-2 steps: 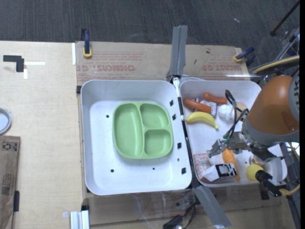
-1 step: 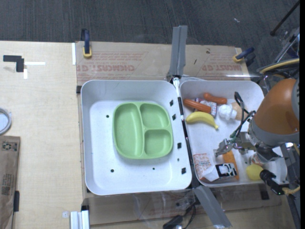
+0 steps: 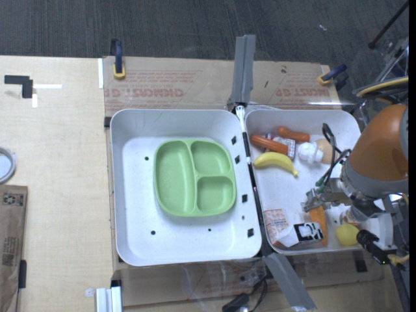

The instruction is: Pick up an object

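Observation:
The right bin (image 3: 350, 117) holds several items. A yellow banana (image 3: 275, 162) lies near its left wall, with two orange-red carrot-like sticks (image 3: 270, 143) and a white lump (image 3: 311, 151) behind it. My gripper (image 3: 320, 199) hangs low over the front half of this bin, directly above a small orange block (image 3: 316, 216). A black-and-white box (image 3: 307, 233) and a pale printed packet (image 3: 275, 223) lie at the front. A yellow lemon-like fruit (image 3: 346, 234) sits at the front right, partly hidden by the arm.
The left bin (image 3: 130, 194) carries a green divided plate (image 3: 194, 177). The grey arm with its orange band (image 3: 385, 151) covers the right bin's right side. Clamps (image 3: 117, 67) and a grey post (image 3: 244, 67) stand behind the bins.

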Action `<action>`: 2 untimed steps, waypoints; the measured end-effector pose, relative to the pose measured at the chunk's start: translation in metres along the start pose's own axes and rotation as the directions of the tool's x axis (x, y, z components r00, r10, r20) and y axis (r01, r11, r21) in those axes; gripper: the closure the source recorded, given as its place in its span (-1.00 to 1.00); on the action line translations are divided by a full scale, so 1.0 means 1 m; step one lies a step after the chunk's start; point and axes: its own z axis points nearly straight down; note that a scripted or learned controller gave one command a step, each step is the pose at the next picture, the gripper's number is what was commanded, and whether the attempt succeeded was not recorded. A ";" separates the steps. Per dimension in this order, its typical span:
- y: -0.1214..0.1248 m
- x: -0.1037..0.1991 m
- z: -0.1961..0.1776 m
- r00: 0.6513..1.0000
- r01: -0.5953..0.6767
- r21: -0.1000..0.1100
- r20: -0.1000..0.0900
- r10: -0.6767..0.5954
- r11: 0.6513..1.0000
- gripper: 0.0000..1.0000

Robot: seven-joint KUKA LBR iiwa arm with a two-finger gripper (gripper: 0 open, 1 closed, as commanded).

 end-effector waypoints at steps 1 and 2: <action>0.030 0.060 -0.092 0.955 0.298 -0.003 0.003 -0.298 0.955 1.00; 0.030 0.049 -0.139 0.970 0.245 -0.003 0.004 -0.245 0.970 1.00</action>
